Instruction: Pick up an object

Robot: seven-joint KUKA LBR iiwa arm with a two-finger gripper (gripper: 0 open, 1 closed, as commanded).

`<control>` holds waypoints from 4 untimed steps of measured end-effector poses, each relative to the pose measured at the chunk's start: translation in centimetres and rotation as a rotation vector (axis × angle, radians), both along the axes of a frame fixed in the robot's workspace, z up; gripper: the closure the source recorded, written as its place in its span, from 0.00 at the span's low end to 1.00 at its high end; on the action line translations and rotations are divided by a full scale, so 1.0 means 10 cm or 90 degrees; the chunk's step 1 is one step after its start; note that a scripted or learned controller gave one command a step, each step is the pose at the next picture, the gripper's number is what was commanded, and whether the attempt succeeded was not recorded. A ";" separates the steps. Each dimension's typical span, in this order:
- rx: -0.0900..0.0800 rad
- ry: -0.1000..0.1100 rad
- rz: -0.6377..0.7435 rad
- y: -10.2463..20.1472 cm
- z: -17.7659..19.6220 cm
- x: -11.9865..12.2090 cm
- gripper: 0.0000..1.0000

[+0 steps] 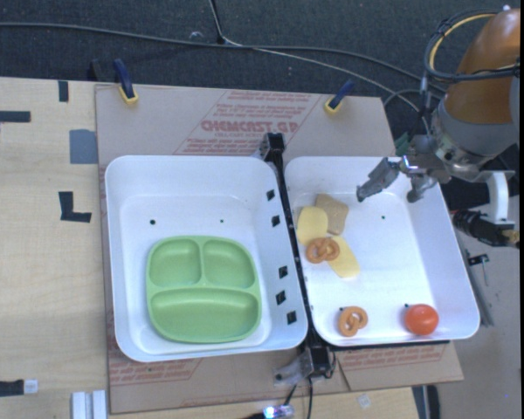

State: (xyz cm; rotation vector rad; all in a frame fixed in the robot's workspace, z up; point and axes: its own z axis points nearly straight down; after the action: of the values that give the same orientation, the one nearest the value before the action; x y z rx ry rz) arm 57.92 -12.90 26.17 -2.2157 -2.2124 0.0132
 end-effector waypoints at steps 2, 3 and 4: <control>-0.001 -0.005 0.002 0.04 -0.37 0.03 0.00; -0.001 -0.005 0.002 0.02 -0.94 0.12 0.00; -0.001 -0.005 0.002 0.05 -1.38 0.12 0.00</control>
State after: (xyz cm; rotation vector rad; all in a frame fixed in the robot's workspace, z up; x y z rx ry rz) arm 59.11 -12.39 12.37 -2.2171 -2.2205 0.0066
